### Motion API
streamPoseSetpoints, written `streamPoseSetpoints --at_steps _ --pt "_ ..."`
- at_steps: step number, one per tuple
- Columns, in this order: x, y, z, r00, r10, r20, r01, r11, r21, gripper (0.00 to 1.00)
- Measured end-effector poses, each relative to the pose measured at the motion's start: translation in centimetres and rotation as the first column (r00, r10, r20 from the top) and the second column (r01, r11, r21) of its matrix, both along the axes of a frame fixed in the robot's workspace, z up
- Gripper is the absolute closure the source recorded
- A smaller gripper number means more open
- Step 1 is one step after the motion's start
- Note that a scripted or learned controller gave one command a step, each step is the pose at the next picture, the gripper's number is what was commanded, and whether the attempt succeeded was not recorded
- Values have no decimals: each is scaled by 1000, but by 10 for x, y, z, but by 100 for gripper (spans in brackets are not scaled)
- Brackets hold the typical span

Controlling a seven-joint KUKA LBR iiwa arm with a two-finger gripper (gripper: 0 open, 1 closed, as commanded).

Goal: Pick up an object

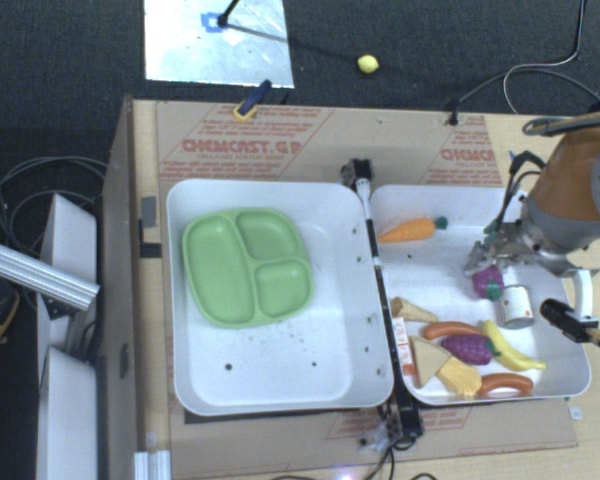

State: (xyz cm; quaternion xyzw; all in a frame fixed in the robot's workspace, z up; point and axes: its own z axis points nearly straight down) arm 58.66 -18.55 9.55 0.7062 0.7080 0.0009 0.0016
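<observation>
Nearest the lower edge of the frame, in the right bin (570, 373), toy food is lying in a tight heap: a red sausage (502, 385), cheese wedges (442, 364), a purple grape bunch (467, 347), a banana (508, 346) and a second sausage (450, 329). Just above them a small white cylinder (516, 306) is sitting beside a purple toy (486, 280), and the gripper (492, 258) is hovering right at that purple toy, at the right middle of the frame. How far the gripper is open, and whether it has hold of anything, I cannot tell from here.

Judging by position, the purple toy is the likeliest target. A clean grasp would be calling for a straight descent centred on it, since the white cylinder is crowding it from below and could be knocked or caught instead.

Farther up the bin, a carrot (410, 230) is lying well apart. The left bin (210, 388) is holding a green divided plate (247, 266). Beyond the bench, a yellow ball (367, 64) is resting on the floor.
</observation>
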Motion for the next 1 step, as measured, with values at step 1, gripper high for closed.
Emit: streamPoseSetpoints --at_steps 1 --pt "-1 66 101 1000 2 1 -2 1000 1 100"
